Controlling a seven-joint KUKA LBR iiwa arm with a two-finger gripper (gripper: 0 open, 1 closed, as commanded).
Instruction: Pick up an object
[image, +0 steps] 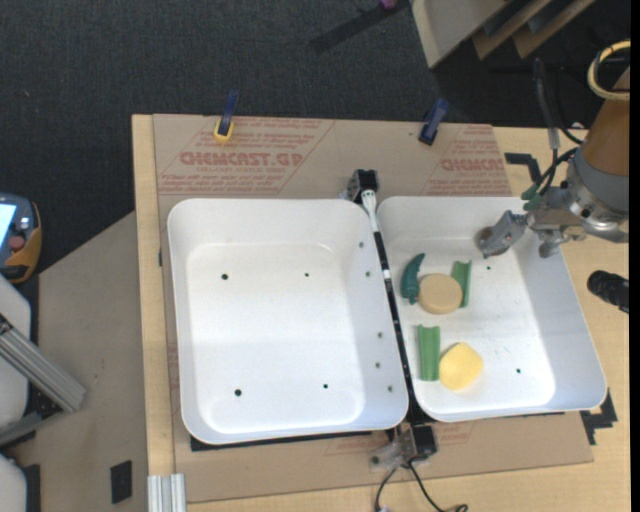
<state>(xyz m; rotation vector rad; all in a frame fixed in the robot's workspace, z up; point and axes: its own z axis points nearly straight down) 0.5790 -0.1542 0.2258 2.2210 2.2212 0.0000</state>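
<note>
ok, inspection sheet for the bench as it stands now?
Surface: cardboard sheet under two white bins, left bin and right bin.
Job's things: in the right bin, tan disc, dark green curved piece beside it, small green piece, green bar, yellow lump.
Clutter: nothing seen.
Grippers: gripper above the right bin's far right part, clear of the objects.
Cables: black cable off the bench's near edge.
Surroundings: yellow-blue clamp and blue clamp on the sheet's far edge; dark floor.
</note>
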